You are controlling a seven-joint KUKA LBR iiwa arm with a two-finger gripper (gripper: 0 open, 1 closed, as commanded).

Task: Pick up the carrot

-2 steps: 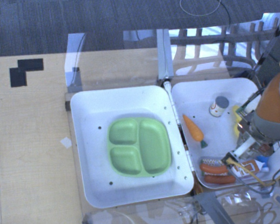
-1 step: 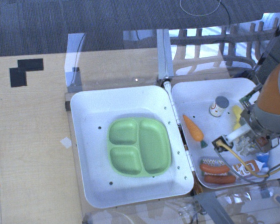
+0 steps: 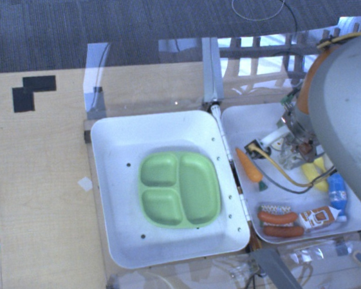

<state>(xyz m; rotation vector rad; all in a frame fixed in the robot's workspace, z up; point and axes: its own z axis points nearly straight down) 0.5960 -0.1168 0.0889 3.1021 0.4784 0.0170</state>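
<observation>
Carrot (image 3: 249,166) lies in right bin (image 3: 241,218), close to its left wall, orange tip pointing toward 11 o'clock. Gripper (image 3: 295,147) at 3 o'clock of carrot, low over bin clutter, apart from carrot; jaws' state cannot be told. Two sausages (image 3: 280,221) at 6 o'clock of carrot. Blue bottle (image 3: 337,195) toward 4 o'clock. Green divided plate (image 3: 179,189) sits in left bin (image 3: 113,180). Both bins rest on wooden worktop (image 3: 37,189).

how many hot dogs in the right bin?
2. One hot dog lies near the right bin's front edge; the second hot dog sits just in front of it. The arm may hide others.
</observation>
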